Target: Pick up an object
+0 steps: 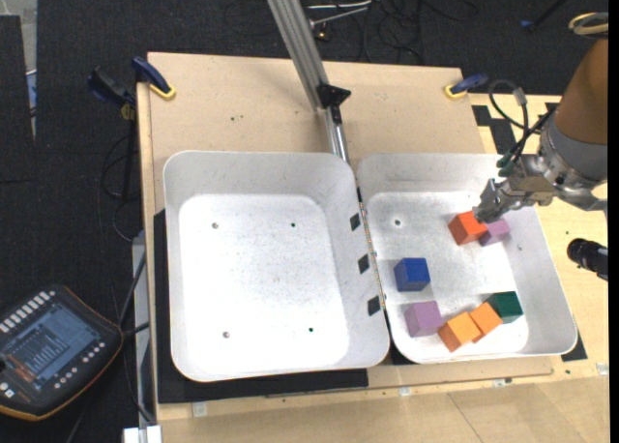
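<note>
Approach step: hand [490, 207] sits low over the orange block [467, 227] in the right bin [551, 267], its grip state indiscernible; next calls for closing squarely, then lifting.

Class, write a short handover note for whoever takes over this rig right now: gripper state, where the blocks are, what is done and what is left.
Gripper: low over the right bin, at the upper orange block; a grasp cannot be confirmed.
Blocks, all in the right bin: a small purple block touching the upper orange one; blue block mid-bin; larger purple block, second orange block and green block near the front wall.
Left bin: no blocks in it.
Done: approach to the orange block.
Left: secure a grasp and lift.
</note>
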